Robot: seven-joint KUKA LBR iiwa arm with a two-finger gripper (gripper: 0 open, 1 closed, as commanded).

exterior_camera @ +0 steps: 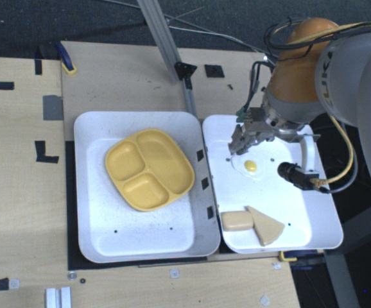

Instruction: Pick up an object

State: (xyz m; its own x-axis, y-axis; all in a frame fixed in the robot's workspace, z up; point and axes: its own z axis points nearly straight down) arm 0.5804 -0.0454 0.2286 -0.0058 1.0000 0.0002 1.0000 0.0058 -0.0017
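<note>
Hovering over the right bin, the end effector hangs just above a toy fried egg; its opening cannot be told. Flat, light and likely slippery, the egg offers only its thin rim, or perhaps the raised yolk.

Arm cut off by right frame edge. Tool fingertips too small and dark to resolve. Arm body hides right bin's far corner.

Glossy plastic yellow tray
</note>
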